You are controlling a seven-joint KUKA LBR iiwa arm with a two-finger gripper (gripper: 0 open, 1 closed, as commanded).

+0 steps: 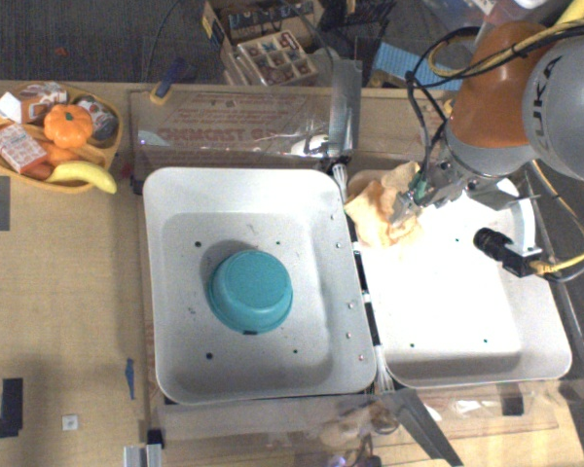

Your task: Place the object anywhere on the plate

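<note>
Two bins are seen. The fingers (406, 212) are lowered onto a cloth (375, 212); their state cannot be told. A plate (251, 291) lies well left.

There are two white bins (170, 197), one teal plate (251, 291), one pale yellow object (375, 212), one basket (0, 152), one banana (82, 174) and one small pumpkin (68, 125).

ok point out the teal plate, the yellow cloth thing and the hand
teal plate (251, 290), camera view, middle of its top
yellow cloth thing (374, 212), camera view, its left folds
hand (406, 212), camera view, between its fingertips
</note>
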